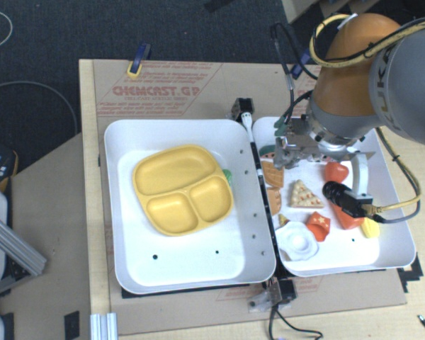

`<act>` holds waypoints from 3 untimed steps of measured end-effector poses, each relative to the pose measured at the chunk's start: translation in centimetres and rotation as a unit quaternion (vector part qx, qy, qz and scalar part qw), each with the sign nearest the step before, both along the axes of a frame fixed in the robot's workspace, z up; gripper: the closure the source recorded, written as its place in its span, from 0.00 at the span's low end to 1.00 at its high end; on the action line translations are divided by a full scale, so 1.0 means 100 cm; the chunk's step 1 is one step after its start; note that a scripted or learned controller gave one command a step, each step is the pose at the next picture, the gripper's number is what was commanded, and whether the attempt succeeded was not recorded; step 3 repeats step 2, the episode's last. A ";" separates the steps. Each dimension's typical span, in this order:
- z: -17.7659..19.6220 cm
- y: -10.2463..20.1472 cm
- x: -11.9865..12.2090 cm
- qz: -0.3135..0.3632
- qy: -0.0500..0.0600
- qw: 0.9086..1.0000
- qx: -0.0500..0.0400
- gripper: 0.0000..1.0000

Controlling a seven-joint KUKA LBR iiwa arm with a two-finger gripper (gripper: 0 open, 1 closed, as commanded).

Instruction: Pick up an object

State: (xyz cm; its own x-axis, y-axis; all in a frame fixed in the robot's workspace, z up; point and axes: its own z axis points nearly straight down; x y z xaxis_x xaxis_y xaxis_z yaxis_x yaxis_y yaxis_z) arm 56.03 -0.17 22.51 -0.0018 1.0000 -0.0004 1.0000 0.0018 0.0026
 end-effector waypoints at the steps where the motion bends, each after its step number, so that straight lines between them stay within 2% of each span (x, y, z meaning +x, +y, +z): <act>1: 0.002 -0.014 -0.012 -0.002 0.003 1.000 0.000 1.00; 2: 0.008 0.003 -0.008 0.000 0.000 1.000 0.000 1.00; 3: 0.008 0.003 -0.008 0.000 0.000 1.000 0.000 1.00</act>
